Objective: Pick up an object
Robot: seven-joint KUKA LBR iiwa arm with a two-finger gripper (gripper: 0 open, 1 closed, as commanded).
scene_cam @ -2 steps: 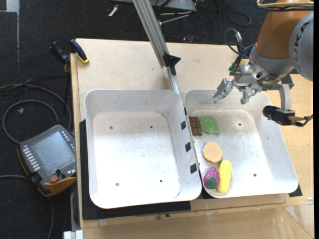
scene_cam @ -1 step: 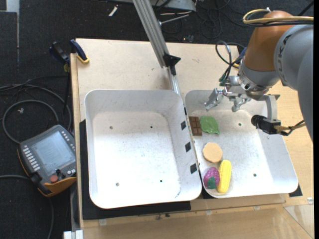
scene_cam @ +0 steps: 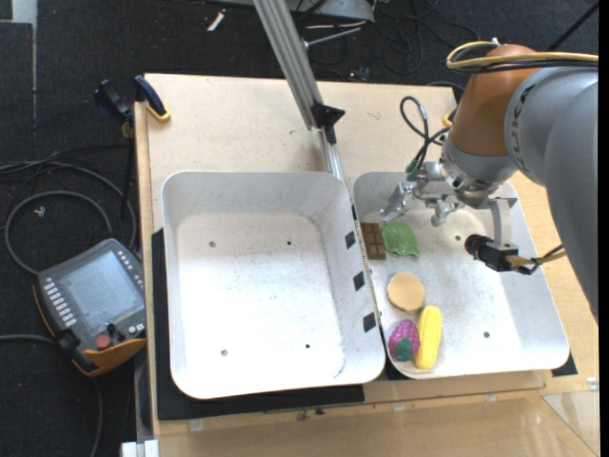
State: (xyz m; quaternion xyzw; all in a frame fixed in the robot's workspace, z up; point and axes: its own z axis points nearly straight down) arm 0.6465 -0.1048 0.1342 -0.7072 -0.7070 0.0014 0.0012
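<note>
You see the arm entering from the right of the frame, its gripper spread open over the upper part of the right bin. Just below it lie a green leafy piece and a brown chocolate bar. Lower down sit a tan disc, a yellow corn cob and a pink-and-green item. At the lower left of the frame, a teach pendant lies on the floor.
</note>
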